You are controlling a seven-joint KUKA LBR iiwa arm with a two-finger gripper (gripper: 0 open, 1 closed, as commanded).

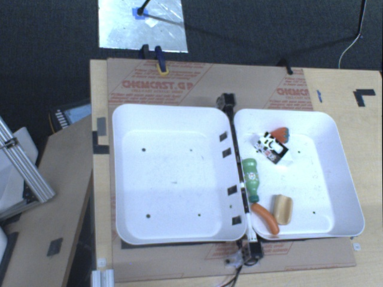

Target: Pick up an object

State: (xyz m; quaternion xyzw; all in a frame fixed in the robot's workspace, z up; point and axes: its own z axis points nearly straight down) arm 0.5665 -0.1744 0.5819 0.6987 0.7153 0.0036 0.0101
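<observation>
The right bin (335,160) holds several small objects. A black-and-white toy (271,147) lies near its back, touching an orange-red piece (279,134) just behind it. A green bottle-shaped toy (251,179) lies along the bin's left wall. In front of it rest an orange carrot-like toy (266,218) and a tan cylinder (282,208), side by side.
The left bin (173,172) stands beside the right one on a cardboard-covered bench (179,82). A shiny metal sheet (142,17) lies on the dark floor behind. Aluminium framing (21,163) stands at the far left.
</observation>
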